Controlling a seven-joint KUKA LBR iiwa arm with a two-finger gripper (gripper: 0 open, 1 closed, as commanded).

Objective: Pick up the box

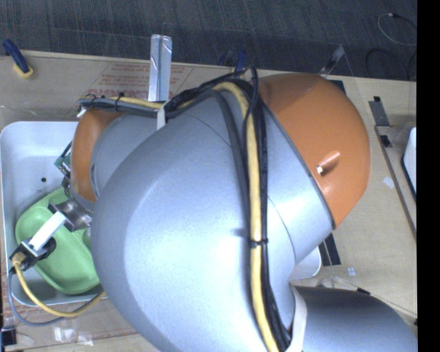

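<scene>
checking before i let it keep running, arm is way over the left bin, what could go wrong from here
1. The arm covers most of the view, and no box can be seen, so a grasp cannot be checked from here.
2. The wrist end sits low over the green object in the left bin; it may press or grab that instead.
3. The loose yellow cable loops near the bin's edge and could snag.

Arm: smooth grey shell w/ soft sheen, glossy orange band. Left of arm: white bin, smooth plastic; green item, glossy plastic. Worktop matt, wood-like.
</scene>
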